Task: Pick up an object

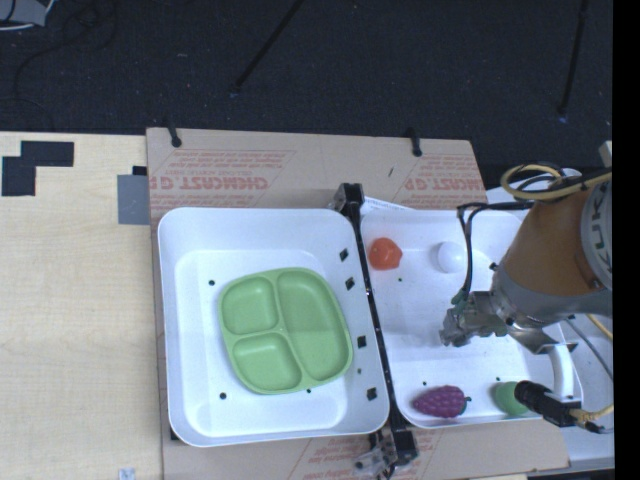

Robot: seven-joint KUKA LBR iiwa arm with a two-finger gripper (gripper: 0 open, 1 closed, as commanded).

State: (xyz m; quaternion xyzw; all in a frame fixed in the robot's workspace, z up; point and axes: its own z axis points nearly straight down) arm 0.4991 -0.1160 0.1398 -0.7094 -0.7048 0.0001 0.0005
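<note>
While the arm (pixel 560 258) reaches over the right bin (pixel 420 388), I cannot tell the jaws' state.

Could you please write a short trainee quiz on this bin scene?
1. True or false: the green plate lies in the same bin as the end effector.
2. Which lies nearest the divider? A) white ball B) orange object C) purple grapes
3. Fill in: the plate has ___ compartments.

Key: 1 false; 2 B; 3 three.
</note>
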